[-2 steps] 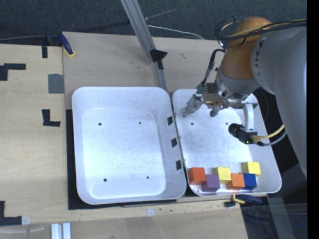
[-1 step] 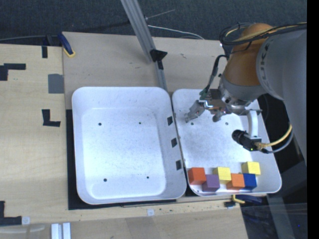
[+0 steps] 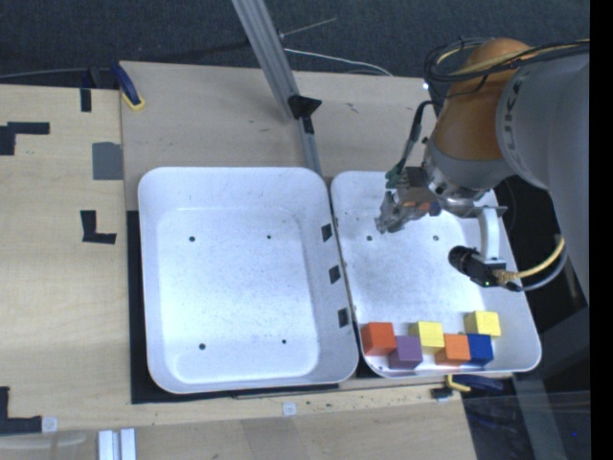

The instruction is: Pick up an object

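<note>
So my gripper (image 3: 393,217) hangs over the top of the right bin (image 3: 436,276), holding nothing I can see; the blocks (image 3: 431,342) sit far off by the bottom edge; I think I must reach down there next.

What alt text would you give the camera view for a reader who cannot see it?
The end effector of a grey and orange arm hangs over the far part of the right bin, away from the orange, purple, yellow and blue blocks clustered at that bin's near edge. The left bin sits beside it.
</note>
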Controlling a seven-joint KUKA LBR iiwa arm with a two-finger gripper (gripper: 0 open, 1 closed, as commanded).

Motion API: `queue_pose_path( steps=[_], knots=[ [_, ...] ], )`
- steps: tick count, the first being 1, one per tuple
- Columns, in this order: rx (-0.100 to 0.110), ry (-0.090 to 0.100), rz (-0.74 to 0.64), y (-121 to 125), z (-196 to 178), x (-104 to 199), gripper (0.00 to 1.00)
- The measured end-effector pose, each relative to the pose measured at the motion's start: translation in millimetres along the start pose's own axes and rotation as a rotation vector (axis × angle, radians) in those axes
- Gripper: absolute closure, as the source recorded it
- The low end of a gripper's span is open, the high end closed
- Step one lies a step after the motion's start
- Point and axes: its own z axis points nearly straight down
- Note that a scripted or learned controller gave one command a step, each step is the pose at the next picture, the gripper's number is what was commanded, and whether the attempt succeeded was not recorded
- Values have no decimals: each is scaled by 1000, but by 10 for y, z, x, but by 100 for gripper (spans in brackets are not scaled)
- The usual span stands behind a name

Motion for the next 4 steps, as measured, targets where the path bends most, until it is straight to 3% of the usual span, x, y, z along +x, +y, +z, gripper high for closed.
queue_pose_path(
  steps=[1,2,3,4],
  knots=[
    [1,0,0,-2,6,-1,0],
    [1,0,2,-173,105,-74,0],
    [-3,2,-1,82,100,-35,0],
    [0,0,1,-16,99,-93,0]
  ],
)
